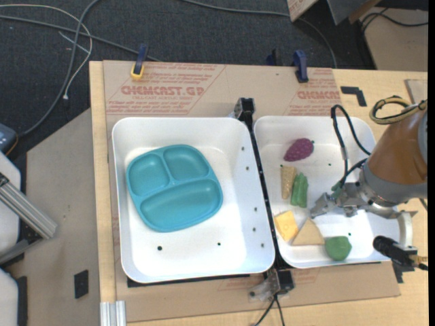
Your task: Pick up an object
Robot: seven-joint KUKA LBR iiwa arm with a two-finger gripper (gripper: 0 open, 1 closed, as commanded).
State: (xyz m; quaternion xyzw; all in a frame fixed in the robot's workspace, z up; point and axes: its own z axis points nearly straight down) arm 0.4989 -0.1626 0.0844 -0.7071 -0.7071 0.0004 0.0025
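The right bin (360,131) holds several toy foods. A purple grape bunch (298,149) lies at the back. A tan stick (288,180) and a green pickle-like piece (299,189) lie side by side in the middle. Near the front are a yellow cheese block (286,225), a tan wedge (309,235) and a round green piece (338,248). My gripper (321,208) hangs low in this bin, just right of the green pickle piece and just above the tan wedge. I see nothing held in it.
The left bin (129,141) carries a teal divided plate (175,186). A black cable (343,131) loops from the arm over the right bin's back. The grey and orange arm (401,161) covers the bin's right side. Clamps sit on the board's far edge.
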